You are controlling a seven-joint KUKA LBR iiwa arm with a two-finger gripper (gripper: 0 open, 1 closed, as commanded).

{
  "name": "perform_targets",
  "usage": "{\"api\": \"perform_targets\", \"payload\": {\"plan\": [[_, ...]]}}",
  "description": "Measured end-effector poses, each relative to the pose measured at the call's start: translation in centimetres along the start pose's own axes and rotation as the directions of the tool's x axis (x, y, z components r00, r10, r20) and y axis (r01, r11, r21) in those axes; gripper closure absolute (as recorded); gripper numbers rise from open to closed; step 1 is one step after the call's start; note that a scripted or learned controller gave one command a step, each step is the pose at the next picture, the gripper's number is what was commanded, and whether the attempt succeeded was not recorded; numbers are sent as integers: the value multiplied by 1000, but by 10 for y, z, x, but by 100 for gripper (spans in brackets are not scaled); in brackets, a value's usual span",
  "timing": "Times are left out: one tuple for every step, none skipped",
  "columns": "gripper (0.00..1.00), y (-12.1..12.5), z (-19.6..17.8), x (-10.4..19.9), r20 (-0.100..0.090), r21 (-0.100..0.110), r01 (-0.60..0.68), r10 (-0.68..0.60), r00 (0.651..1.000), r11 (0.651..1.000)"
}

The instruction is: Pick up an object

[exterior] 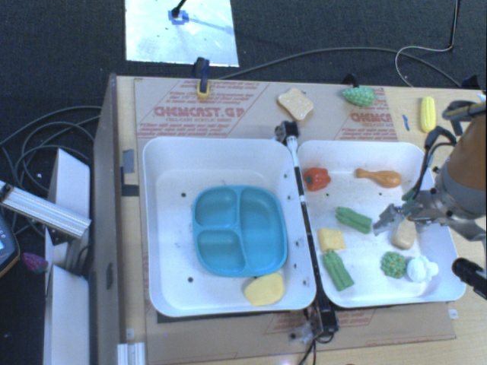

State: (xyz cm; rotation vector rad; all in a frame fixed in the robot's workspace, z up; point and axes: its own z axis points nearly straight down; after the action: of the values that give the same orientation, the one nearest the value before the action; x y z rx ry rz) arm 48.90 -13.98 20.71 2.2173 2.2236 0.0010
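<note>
While the claw (389, 217) seems spread, bench cardboard (199, 112) reads "CHEMCAST GP".

The bench (228, 105) is topped with printed brown cardboard, and two shallow white bins sit on it side by side, the left bin (163, 166) touching the right bin (358, 149) along a dark divider. Along the far strip of cardboard lie a slice of toast (295, 103), a green bumpy toy (359, 96) and a yellow corn cob (428, 114) toward the right. A yellow-and-blue clamp (202, 77) grips the far edge.
</note>
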Motion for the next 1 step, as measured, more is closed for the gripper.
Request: {"api": "perform_targets", "payload": {"plan": [[0, 49, 47, 42, -1, 1, 1, -1, 1000, 1000]]}}
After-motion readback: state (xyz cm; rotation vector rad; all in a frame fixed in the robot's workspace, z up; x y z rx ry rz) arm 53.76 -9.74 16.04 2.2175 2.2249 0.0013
